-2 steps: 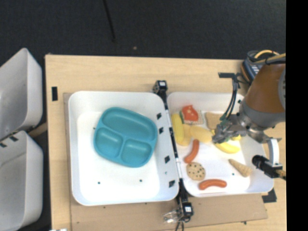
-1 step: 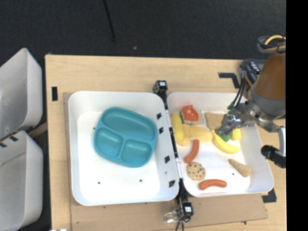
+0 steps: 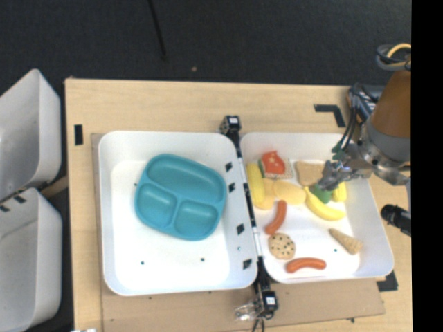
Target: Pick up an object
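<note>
Over the right bin (image 3: pixel 377 254), the gripper (image 3: pixel 327 182) sits low against a green piece (image 3: pixel 322 194) atop the banana (image 3: pixel 327 208); claw state cannot be determined.

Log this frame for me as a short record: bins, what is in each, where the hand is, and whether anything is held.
left bin: holds a blue divided plate
right bin: toy food, including a cookie, two sausages, a banana, an ice cream cone, a red piece
arm: reaches in from the right side of the view
hand: low over the banana, in the right bin's upper right part
held: cannot tell; the fingertips blend with the food below
</note>
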Robot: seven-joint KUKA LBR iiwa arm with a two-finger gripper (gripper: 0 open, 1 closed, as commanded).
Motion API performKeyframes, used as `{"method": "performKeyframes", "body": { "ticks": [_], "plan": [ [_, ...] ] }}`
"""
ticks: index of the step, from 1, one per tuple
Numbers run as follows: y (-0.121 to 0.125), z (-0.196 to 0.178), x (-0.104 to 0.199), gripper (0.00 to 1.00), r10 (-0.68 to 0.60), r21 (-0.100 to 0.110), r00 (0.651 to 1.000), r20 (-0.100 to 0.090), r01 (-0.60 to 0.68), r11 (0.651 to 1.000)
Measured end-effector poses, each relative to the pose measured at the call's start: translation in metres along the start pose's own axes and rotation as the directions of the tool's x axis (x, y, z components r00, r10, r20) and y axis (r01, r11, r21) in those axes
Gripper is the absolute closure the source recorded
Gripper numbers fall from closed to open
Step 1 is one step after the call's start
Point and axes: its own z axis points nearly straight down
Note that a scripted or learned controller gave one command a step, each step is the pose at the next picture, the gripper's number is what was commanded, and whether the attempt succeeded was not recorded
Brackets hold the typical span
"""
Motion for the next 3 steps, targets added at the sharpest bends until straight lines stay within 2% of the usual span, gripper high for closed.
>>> {"method": "performKeyframes", "body": {
  "ticks": [1,2,3],
  "plan": [
    [0.029,-0.011,0.044,1.00,-0.002,-0.002,1.000,-0.001,0.002,1.000],
    [0.054,0.005,0.086,1.00,0.000,0.000,1.000,0.000,0.000,1.000],
    [0.080,-0.010,0.109,1.00,0.000,-0.002,1.000,-0.001,0.000,1.000]
  ]
}}
